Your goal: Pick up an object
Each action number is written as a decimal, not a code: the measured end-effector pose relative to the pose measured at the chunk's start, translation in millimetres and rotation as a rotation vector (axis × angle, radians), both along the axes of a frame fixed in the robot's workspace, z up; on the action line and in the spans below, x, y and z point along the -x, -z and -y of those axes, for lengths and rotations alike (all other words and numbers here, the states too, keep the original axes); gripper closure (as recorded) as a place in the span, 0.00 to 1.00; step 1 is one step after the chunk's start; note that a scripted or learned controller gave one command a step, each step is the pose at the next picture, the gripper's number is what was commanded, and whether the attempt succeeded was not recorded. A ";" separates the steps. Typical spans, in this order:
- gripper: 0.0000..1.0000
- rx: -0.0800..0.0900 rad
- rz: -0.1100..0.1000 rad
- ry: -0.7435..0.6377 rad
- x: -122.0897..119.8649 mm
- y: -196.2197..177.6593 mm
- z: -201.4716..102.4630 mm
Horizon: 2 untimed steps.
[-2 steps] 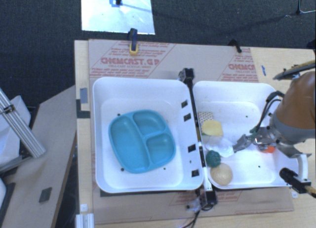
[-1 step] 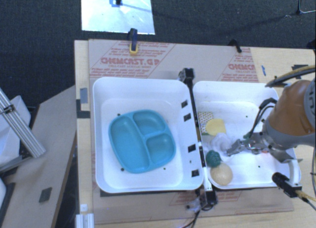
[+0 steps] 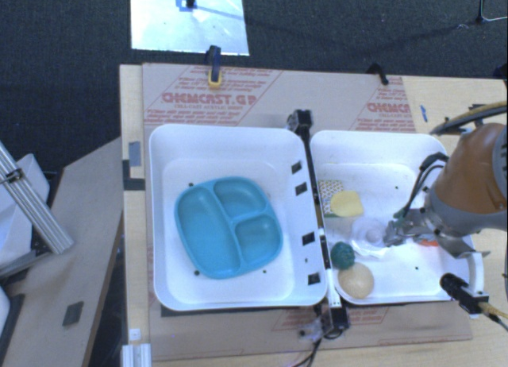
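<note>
Camera view looks down on the tabletop (image 3: 262, 87) with two white bins side by side. Left bin (image 3: 230, 147) holds a blue divided plate (image 3: 228, 226). Right bin (image 3: 381, 151) holds a yellow lump (image 3: 347, 203) beside a small patterned piece (image 3: 329, 190), a dark teal ball (image 3: 343, 255) and a pale egg-shaped object (image 3: 355, 280) near the front left corner. The claw (image 3: 394, 232) sits low over the middle of the right bin, close to a whitish object (image 3: 371, 240); whether it is clenched or released cannot be told.
</note>
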State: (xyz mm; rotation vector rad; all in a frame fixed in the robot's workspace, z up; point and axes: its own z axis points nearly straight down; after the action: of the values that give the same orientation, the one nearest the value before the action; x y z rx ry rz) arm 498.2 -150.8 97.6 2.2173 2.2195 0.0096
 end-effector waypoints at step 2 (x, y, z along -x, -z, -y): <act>1.00 0.003 0.000 -0.002 -3.1 -104.4 -2.4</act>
State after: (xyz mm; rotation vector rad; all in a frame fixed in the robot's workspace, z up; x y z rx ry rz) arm 501.3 -148.4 202.0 2.2132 2.2206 0.0053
